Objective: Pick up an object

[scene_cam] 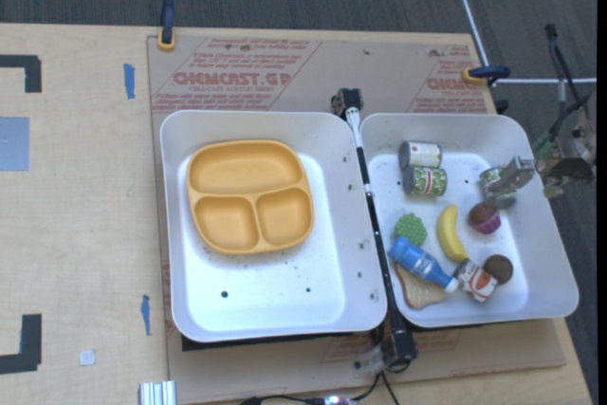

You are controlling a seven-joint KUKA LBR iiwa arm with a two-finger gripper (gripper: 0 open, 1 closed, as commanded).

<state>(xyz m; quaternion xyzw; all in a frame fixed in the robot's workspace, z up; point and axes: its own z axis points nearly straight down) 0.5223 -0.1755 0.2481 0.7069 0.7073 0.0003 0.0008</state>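
White plastic right bin [531, 299]: gripper [505, 183] is seen near its right edge, above a purple object [485, 218], presumably positioned for a pick. Whether the claw is released or clenched cannot be told.

The wooden bench [76, 232] bears a cardboard sheet [285, 71] under two white bins [175, 204].

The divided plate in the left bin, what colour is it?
Yellow-orange all over; the plate shows plainly in the camera view.
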